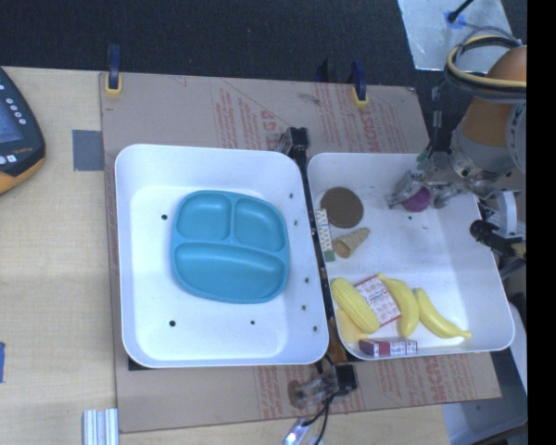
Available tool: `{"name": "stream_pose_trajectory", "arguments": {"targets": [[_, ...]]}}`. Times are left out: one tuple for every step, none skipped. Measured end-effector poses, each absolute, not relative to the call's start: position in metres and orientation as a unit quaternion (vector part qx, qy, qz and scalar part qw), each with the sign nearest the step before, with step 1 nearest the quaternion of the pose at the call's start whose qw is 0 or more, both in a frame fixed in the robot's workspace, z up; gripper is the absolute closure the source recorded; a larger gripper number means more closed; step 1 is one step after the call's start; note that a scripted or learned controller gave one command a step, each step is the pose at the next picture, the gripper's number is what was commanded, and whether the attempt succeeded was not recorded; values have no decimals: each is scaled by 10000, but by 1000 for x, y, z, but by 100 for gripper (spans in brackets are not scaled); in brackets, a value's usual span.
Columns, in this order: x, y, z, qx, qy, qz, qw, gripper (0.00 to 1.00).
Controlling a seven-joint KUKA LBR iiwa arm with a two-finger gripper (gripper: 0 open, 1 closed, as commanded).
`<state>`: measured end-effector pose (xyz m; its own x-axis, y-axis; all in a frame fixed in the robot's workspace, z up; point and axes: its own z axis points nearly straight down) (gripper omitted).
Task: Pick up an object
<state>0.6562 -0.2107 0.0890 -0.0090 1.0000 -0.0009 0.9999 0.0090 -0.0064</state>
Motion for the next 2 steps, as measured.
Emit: {"name": "stream_pose_trajectory", "arguments": {"targets": [[656, -196, 92, -7046, -7095, 21, 27, 0], [656, -197, 103, -7038, -7104, 30, 29, 100]]}}
